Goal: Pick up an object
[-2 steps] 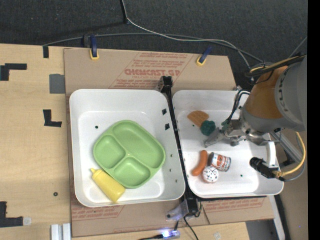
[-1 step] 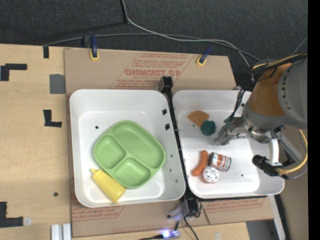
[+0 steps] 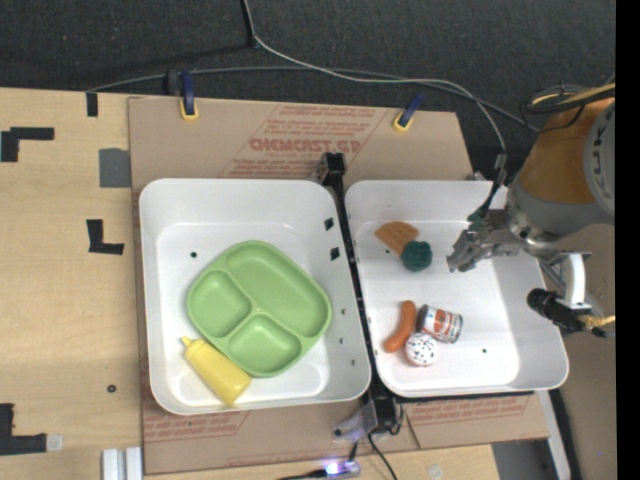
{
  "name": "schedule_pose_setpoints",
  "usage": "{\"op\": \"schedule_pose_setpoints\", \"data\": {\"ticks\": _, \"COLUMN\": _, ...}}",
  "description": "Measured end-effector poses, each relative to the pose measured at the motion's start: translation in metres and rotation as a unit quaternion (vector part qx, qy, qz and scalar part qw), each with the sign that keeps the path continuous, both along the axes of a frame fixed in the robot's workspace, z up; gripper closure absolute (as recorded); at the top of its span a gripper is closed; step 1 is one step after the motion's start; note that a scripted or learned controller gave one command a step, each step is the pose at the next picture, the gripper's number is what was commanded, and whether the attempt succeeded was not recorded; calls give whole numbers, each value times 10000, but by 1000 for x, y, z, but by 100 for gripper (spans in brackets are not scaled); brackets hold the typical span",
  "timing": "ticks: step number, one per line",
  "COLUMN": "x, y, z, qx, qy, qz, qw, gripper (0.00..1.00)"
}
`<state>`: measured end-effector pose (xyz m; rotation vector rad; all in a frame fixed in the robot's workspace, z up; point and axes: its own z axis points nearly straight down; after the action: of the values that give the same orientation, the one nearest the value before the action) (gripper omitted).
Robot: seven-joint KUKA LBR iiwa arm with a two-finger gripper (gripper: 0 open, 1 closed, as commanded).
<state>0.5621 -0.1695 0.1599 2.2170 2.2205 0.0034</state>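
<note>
in the right bin: gripper point(image 3: 466, 253) hangs over the bin floor, right of the teal ball point(image 3: 417, 256), apart from it
pincer state: nothing between the fingers; how wide they stand, cannot tell
step: approach, no pick made yet by the look of it
next move: likely shift left over a target, drop, close; ball is round and may roll off
targets: teal ball touching tan bread-like piece point(image 3: 397, 235); orange sausage point(image 3: 401, 325), small can point(image 3: 440, 324), white dotted ball point(image 3: 421, 350) clustered low in right bin point(image 3: 530, 368)
textures: ball fuzzy-looking; sausage smooth, long; can glossy, lying on its side
left bin point(image 3: 160, 218): green divided plate point(image 3: 259, 306), smooth plastic; yellow bottle point(image 3: 214, 370) beside it
</note>
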Motion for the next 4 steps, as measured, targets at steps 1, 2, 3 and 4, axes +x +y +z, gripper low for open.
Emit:
{"op": "schedule_pose_setpoints", "data": {"ticks": 1, "x": -2, "y": 1, "z": 43, "qx": 1, "qy": 6, "qz": 1, "qw": 10000, "gripper": 100}}
{"op": "schedule_pose_setpoints", "data": {"ticks": 2, "x": 4, "y": -6, "z": 102, "qx": -4, "qy": -5, "qz": -1, "qw": 10000, "gripper": 100}}
{"op": "schedule_pose_setpoints", "data": {"ticks": 3, "x": 18, "y": 43, "z": 85, "qx": 9, "qy": 31, "qz": 19, "qw": 10000, "gripper": 100}}
{"op": "schedule_pose_setpoints", "data": {"ticks": 4, "x": 43, "y": 93, "z": 80, "qx": 8, "qy": 24, "qz": 24, "qw": 10000, "gripper": 100}}
